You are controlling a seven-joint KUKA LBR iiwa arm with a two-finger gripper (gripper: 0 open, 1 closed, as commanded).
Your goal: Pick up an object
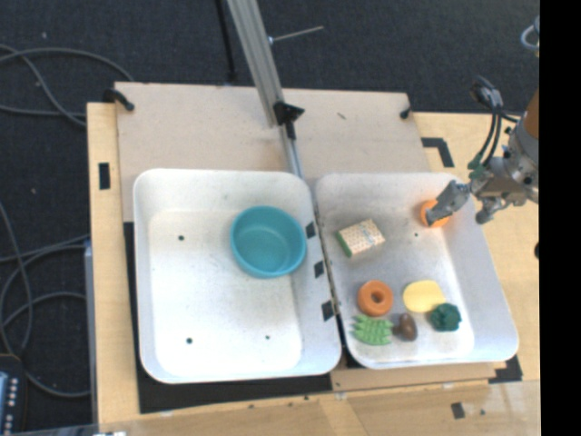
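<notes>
Beyond the right bin [472, 271], the gripper [465, 203] hovers, fingers spread, beside 1 orange object [428, 211]; approach step, next descend and close.

I see two bins side by side on the tabletop [109, 243]. The left bin [182, 334] holds a bowl [268, 241] near its back right. In the right bin [481, 289], a block [360, 238] lies toward the back left and a ball [429, 212] at the back right rim. Along the front sit a ring [375, 297], a leaf [371, 331], a pebble [407, 326], a lemon [423, 294] and a sprig [445, 317].
</notes>
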